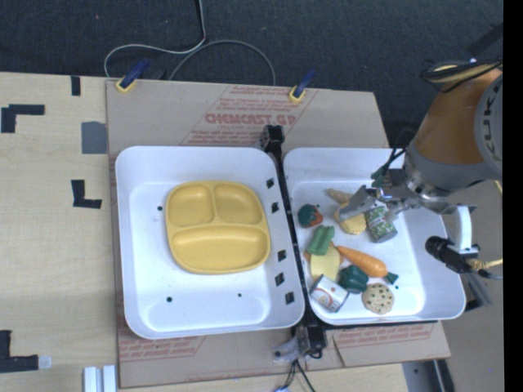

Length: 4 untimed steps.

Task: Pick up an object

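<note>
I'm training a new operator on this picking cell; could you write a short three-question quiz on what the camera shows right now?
1. True or false: the yellow divided plate lies in the left bin.
2. Which item lies closest to the right bin's near edge? A) carrot B) cookie C) green pickle
3. Fill in: the hand hovers over the ___ bin.

Key: 1 true; 2 B; 3 right.
</note>
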### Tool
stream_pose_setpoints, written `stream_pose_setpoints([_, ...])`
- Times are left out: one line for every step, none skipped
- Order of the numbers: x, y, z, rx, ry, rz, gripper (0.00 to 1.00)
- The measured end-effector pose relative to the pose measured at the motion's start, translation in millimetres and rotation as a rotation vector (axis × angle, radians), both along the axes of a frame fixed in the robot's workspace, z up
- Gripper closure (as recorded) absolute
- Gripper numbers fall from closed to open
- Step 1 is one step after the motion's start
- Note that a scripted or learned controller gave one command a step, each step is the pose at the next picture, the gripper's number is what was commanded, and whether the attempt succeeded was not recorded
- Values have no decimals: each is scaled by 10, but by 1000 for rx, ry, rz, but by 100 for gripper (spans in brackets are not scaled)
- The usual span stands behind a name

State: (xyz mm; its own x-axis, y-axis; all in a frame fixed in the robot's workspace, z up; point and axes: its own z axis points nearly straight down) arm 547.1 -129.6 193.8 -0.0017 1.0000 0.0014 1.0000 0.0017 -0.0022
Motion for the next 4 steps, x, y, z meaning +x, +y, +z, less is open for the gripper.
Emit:
stream_pose_setpoints([-475,14,-1072,-1,-8,-3,0])
stream_pose_setpoints([149,70,-1052,-4,-13,1,0])
stream_pose_setpoints([783,369,-1076,-3,-8,3,0])
stream_pose_setpoints([1160,322,-1091,0,9,-1,0])
